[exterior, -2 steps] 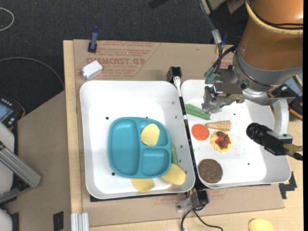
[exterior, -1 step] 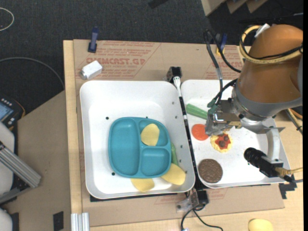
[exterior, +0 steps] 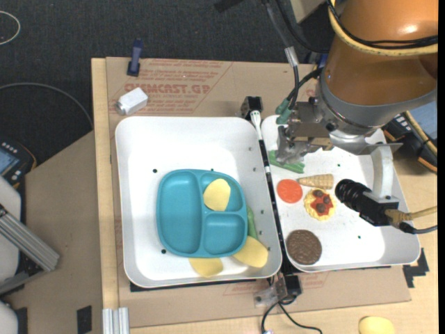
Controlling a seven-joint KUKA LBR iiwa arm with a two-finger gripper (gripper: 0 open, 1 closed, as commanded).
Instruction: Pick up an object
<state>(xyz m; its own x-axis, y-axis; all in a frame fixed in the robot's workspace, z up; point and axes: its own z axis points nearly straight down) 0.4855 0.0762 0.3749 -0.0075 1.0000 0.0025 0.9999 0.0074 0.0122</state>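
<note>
My two white bins, the left one (exterior: 139, 141) and the right one (exterior: 398, 252), sit side by side on a brown cardboard sheet (exterior: 181, 82) printed with faded red lettering. On that sheet, toward the upper left of the frame, a small white block (exterior: 132, 101) lies just above the left bin's corner, and a blue clip (exterior: 135, 58) grips the sheet's top edge. A black clamp (exterior: 252, 107) stands at the top of the seam between the bins. Dark carpet (exterior: 55, 47) fills the upper left. A grey metal rail (exterior: 24, 239) slants across the lower left, and something rounded and yellow (exterior: 375, 324) rests at the bottom right edge.
</note>
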